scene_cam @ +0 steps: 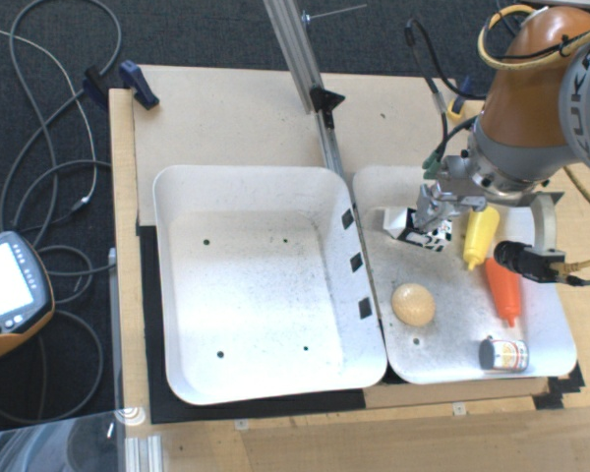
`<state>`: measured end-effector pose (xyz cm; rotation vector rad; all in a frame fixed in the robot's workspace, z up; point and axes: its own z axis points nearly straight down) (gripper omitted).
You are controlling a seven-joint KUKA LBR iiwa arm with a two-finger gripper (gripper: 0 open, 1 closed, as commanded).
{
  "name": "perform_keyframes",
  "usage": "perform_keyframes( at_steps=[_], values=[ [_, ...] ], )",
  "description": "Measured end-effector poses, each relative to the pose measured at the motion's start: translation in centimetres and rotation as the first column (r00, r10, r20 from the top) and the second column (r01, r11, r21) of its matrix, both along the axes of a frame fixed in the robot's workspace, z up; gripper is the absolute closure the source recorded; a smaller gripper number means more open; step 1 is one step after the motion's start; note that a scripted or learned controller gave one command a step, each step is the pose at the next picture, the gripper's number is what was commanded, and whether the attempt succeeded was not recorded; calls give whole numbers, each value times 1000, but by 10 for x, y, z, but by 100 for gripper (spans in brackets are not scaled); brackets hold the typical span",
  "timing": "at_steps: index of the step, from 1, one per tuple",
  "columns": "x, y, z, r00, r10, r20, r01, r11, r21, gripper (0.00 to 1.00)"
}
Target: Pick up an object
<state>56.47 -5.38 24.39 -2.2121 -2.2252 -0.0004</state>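
**Reaching into the right bin: arm over the black-and-white object**

Going big to small. Bench point(226, 116): light wood top, sits on dark carpet, w/ cables looping on the floor at left and a handheld pendant point(10, 293) at the far left edge. A blue clamp point(138, 85) sits at the bench's upper-left corner. An aluminium rail point(295, 47) runs down at a slant from top centre to the seam between the bins.

Arm point(541, 77): grey w/ orange band, comes in from the right, wrist bent down over the upper part of the right bin.

Left bin point(177, 205): shallow, white, speckled w/ dark specks, a few small holes in the floor.

Right bin point(560, 337): same type, touching the left bin along its edge, holds all the loose items.

Gripper point(435, 219): points down at the upper-left area of the right bin, right over a small black-and-white object point(413, 229). Fingers: can't tell if open or closed, and can't tell if they hold the object — the wrist body hides the tips. The object lies just at/under the gripper, near the bin's left wall.

Smaller items, all in right bin: yellow bottle point(480, 236) just right of the gripper, lying roughly upright in view; orange carrot-shaped item point(503, 288) just below-right of it, close to touching; round tan ball point(413, 304) below the gripper, apart from the rest; small can point(503, 354) on its side near the lower-right corner.
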Motion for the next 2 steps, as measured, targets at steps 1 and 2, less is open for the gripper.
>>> perform_keyframes(
  at_steps=[1, 2],
  values=[
    [11, 56, -12, 1000, 1, 0, -1, 1000, -1, 100],
    [23, 106, -2, 1000, 1, 5, -1, 1000, 0, 100]
  ],
)
